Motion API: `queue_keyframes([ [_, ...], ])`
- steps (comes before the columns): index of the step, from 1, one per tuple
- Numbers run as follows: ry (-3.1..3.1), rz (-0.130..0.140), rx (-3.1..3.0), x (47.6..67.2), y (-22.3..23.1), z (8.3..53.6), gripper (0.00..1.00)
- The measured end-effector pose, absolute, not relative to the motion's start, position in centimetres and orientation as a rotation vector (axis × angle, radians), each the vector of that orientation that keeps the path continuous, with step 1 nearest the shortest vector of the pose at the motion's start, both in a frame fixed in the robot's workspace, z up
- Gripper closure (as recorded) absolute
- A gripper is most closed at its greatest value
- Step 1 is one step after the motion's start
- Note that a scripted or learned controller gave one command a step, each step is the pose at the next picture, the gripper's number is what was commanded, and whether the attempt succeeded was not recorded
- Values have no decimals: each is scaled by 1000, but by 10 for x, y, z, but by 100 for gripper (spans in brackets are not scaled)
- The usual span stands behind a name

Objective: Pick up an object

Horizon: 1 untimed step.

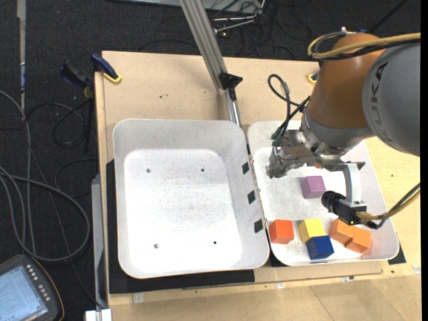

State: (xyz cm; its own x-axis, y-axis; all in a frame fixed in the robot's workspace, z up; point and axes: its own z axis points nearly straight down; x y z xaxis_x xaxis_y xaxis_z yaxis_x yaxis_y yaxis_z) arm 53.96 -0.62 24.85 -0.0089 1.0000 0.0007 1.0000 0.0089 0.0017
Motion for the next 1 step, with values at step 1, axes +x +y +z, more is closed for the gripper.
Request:
queue_keyframes([
  [1,2231,4,2212,551,50,253,100],
])
